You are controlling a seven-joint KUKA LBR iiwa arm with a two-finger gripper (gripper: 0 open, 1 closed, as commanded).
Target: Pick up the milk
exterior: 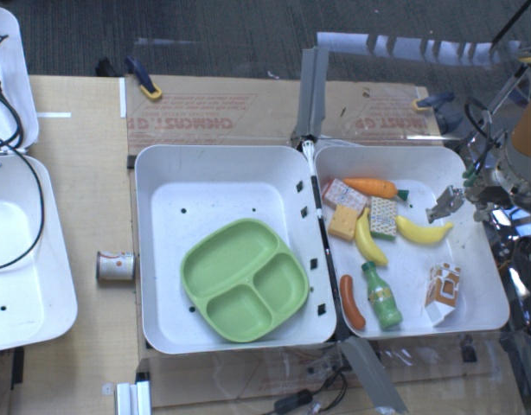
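Your grey two-finger gripper (445, 202) hangs above the right white bin (473, 322), jaw spread impossible to tell; the white-and-orange milk carton (442, 292) lies untouched, its print blurred.

The milk (441, 290) lay alone near the right bin's (495, 322) front corner, open floor around it; a banana (424, 230) lay behind it. The green bottle (383, 297) lay well apart to its left.

Dark grey carpet floor (231, 15) beyond a pale wooden bench (84, 111)
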